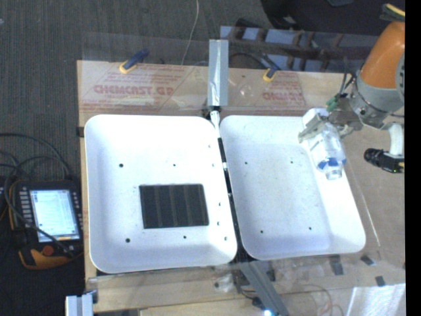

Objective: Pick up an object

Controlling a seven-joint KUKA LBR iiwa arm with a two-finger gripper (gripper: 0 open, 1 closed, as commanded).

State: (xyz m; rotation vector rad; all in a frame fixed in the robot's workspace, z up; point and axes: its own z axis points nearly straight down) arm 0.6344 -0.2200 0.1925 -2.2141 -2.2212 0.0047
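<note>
Overhead slanted view of a bench with two shallow white bins side by side; the left bin (112, 176) holds a dark, flat, ribbed rectangular panel (173, 205) lying near its middle, well apart from the arm; the right bin (283, 236) has a bare floor across most of its area. Reaching in from the right, the grey arm with its orange band (385, 58) ends in a gripper (321, 131) poised over the right bin's far right corner; a clear plastic bottle with a blue cap (331, 155) hangs just below the gripper, but whether the bottle sits between its tips or merely beside them cannot be told from this angle. The step in hand looks like the grasp or early lift of the bottle; the next move would call for a steady rise straight up, clear of the bin wall, to prove the hold.
</note>
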